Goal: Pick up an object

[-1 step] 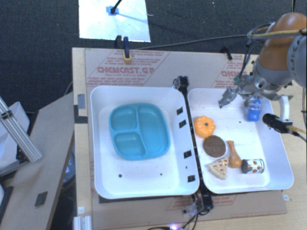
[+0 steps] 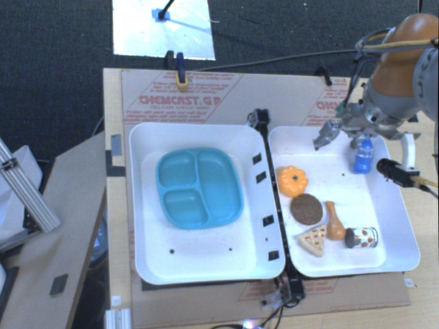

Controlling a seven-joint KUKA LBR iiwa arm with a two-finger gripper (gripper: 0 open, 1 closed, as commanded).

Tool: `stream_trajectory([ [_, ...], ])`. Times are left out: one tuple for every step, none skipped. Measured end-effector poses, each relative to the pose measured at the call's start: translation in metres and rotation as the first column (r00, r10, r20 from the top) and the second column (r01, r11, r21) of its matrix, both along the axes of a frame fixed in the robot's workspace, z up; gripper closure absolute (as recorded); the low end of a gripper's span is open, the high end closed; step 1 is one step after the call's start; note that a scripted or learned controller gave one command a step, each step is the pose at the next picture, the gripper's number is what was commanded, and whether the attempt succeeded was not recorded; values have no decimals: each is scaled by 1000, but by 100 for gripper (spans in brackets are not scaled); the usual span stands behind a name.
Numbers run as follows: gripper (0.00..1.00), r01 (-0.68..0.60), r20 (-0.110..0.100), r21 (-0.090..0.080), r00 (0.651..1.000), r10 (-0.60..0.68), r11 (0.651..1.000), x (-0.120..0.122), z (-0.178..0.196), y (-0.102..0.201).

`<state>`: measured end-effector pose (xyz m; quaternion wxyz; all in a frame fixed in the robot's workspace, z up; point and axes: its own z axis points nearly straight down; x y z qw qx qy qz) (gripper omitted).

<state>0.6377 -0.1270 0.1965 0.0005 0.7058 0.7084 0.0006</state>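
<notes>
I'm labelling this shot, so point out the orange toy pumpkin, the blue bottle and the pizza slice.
orange toy pumpkin (image 2: 292, 180), camera view, top centre
small blue plastic bottle (image 2: 363, 157), camera view, body
triangular toy pizza slice (image 2: 312, 241), camera view, middle

Light is even and fairly bright, falling from above. The two white bins (image 2: 206, 269) are close to washed out, with little texture on their floors. A pale sheet (image 2: 137, 19) at the top glares strongly against the dark, grainy carpet (image 2: 55, 60). Shadows are soft and short, hugging the blue plate (image 2: 199, 187) and the small food items. The whole frame is slightly soft and low in resolution; lettering on the tabletop (image 2: 199, 91) reads faintly. The arm (image 2: 405, 60) at right looks a little blurred.
</notes>
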Motion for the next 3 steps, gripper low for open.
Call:
stream_trajectory([
  [0,-3,-2,0,1000,3,1000,7,-50,6],
  [0,-4,-2,0,1000,4,1000,12,-92,5],
  [0,-4,-1,-1,1000,4,1000,13,-112,6],
])
